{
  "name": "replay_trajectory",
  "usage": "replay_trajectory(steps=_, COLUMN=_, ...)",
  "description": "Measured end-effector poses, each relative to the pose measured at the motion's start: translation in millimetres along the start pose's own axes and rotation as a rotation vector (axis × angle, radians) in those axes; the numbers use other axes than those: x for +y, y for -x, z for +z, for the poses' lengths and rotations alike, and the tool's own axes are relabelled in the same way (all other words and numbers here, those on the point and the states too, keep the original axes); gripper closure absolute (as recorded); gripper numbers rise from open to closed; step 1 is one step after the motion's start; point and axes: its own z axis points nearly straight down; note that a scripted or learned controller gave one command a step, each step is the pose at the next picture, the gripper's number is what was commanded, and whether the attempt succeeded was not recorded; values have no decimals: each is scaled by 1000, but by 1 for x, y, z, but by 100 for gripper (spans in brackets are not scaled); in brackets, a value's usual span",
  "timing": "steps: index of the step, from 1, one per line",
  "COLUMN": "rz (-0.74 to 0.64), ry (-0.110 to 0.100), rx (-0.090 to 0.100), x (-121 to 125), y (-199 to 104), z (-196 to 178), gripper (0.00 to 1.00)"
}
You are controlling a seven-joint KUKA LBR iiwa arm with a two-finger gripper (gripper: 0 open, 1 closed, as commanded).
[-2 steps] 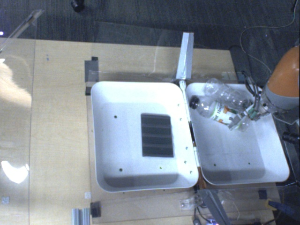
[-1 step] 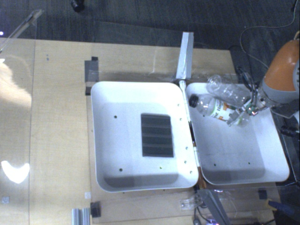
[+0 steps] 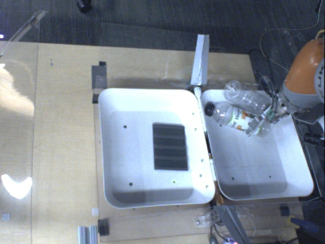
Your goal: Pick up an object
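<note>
The left bin [image 3: 117,151] sits on the pale wooden bench [image 3: 56,136], and a dark ribbed rectangular pad [image 3: 170,146] lies flat near its middle. Right of the left bin, touching it along the shared edge, is the right bin [image 3: 264,172]. At the upper end of that shared edge a grey upright post [image 3: 201,60] rises from the bench. Just right of the left bin's upper right corner, inside the right bin's upper part, two clear plastic bottles lie on their sides: the lower bottle [image 3: 231,116] has a dark cap pointing toward the left bin and a white and orange label, and the upper bottle [image 3: 246,96] lies across the right bin's top rim, crumpled and see-through. Farther right from the left bin, the gripper [image 3: 264,121] reaches down at the label end of the lower bottle, touching or just beside it; how far its fingers are spread cannot be told. The arm [image 3: 304,75], with its orange band, comes in from the right.
</note>
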Motion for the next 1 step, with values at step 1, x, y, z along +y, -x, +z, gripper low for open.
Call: replay_trajectory(steps=1, rz=-4, ry=-26, rx=15, x=8, y=5, z=0, gripper=0)
